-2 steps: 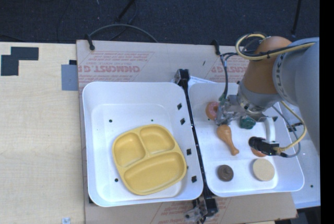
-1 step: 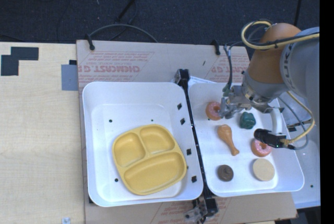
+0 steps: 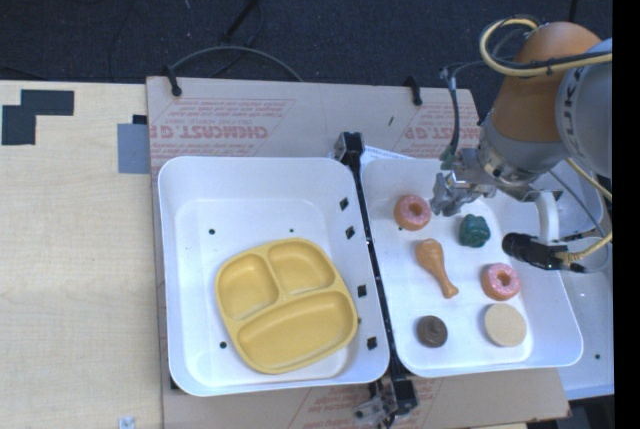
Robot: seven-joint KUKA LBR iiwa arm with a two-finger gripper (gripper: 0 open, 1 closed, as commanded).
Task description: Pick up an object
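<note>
My gripper [image 3: 447,197] hangs over the far part of the right bin [image 3: 560,337], between a pink frosted donut [image 3: 411,212] to its left and a dark green lump [image 3: 474,230] to its lower right. Nothing shows between its fingers. Below these lie a tan chicken drumstick [image 3: 437,266], a second pink donut [image 3: 500,281], a brown chocolate donut [image 3: 431,330] and a round beige cookie [image 3: 505,325].
The left bin [image 3: 190,187] holds a yellow divided plate [image 3: 287,303]. A black divider [image 3: 362,247] runs between the two bins. The arm's grey and orange body [image 3: 540,97] looms over the right bin's far right corner, with a black cable fitting [image 3: 535,250] beside it.
</note>
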